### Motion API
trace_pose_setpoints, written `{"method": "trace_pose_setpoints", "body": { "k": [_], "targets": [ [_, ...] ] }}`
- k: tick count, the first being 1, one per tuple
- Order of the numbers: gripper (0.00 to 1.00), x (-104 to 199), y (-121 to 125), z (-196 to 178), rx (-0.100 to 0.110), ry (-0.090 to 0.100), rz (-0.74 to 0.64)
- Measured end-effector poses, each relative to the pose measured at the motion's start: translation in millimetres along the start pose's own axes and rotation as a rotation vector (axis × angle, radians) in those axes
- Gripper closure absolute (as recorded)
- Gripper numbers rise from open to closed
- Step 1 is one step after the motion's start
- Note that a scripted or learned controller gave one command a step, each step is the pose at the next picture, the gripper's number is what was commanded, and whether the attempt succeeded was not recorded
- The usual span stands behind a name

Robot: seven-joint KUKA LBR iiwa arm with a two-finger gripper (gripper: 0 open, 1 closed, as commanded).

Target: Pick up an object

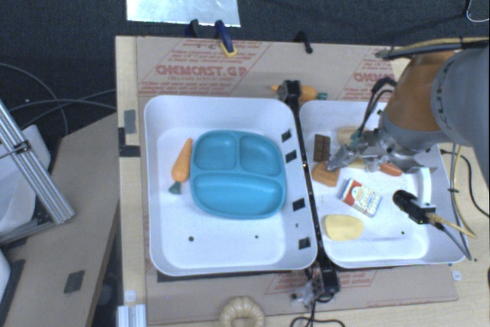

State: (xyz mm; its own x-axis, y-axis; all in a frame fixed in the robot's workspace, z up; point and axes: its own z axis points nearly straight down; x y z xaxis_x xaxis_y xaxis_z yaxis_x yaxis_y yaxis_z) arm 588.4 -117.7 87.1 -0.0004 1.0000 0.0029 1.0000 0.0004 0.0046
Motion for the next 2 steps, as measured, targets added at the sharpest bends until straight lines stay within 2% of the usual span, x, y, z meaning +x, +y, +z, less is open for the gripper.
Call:
{"method": "trace_pose_setpoints", "body": {
  "k": [1, 2],
  "targets": [
    [1.00, -0.7, 3.3, -14.7, -0.012, -0.003, 0.000],
    [1.00, 6.7, 5.6, -61.0, -0.001, -0.003, -0.004]
  ]
}}
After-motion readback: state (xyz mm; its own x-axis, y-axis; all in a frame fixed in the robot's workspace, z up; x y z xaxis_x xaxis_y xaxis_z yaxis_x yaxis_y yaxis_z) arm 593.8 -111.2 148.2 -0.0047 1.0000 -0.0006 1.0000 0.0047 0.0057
